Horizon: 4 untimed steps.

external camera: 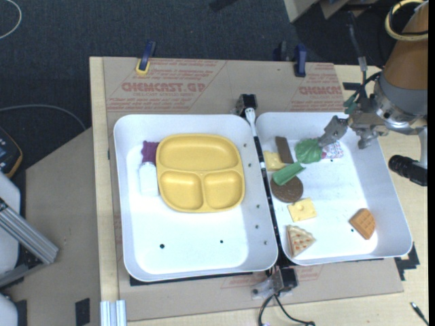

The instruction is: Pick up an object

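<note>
Step in hand: approach and reach, judged from the pose; no grasp made yet.
Gripper: low over the upper part of the right shallow white bin, reaching in from the right, beneath the grey wrist with its orange band.
Fingers: cannot tell whether spread or pressed together; tips blurred and seen at a slant, nothing visibly pinched between them.
Nearest candidate: crumpled green soft item, just left of and below the gripper, close but contact unclear.
Small white and pink patterned packet: beside the green item, directly below the gripper.
Other right-bin contents: dark brown bar, pale yellow piece, green flat leaf-shaped piece overlapping a round brown disc, yellow holed cheese wedge, pizza-slice toy, orange waffle-like piece.
Left shallow white bin: yellow three-compartment plastic tray, with a purple item and a white item at its left edge.
Next move calls for: settling on one item, probably the green one, centring above it, descending, then closing and lifting straight up.
Caution: crowded neighbours around the green item, so a clean, well-aligned descent matters.
</note>
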Available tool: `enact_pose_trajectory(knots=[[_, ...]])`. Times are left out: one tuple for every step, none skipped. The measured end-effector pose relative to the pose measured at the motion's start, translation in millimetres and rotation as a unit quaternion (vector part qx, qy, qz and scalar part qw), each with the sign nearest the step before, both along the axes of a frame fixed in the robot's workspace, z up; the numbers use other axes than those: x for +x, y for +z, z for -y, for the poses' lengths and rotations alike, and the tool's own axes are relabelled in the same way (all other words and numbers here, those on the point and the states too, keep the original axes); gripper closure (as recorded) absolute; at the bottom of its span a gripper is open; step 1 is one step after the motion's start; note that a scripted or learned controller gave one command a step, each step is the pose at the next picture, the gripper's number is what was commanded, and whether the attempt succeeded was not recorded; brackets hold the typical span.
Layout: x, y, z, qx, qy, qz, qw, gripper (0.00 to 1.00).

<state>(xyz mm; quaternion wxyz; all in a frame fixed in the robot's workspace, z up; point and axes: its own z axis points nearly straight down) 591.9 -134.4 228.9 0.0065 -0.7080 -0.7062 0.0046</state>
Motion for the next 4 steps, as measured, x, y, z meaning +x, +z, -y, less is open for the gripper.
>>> enact_pose_trajectory(knots=[[2,8,0,-0.0010,0.001,0.007,1.0000,0.00],[-3,-42,-9,-0.0002,0.001,0.004,1.0000,0.00],[-3,-104,-16,-0.0001,0.001,0.004,1.0000,0.00],[1,-141,-17,0.0005,0.001,0.010,0.9999,0.00]])
